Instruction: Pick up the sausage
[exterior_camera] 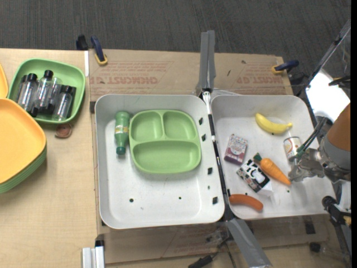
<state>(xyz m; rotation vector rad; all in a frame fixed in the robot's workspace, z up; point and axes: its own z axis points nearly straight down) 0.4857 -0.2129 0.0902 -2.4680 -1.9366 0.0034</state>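
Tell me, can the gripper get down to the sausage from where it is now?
Probably yes. The sausage lies alone near the front edge of the right bin, nothing resting on it. The gripper sits over the bin's right side; the carrot lies nearby but not over the sausage.

Plastic on show, mostly smooth

We see glossy white plastic bins (pixel 111 205), a matt green plastic divided tray (pixel 165 141), a shiny smooth sausage (pixel 246 202), brown cardboard (pixel 145 77) under it all, and pale wood-look benchtop (pixel 50 228) left.
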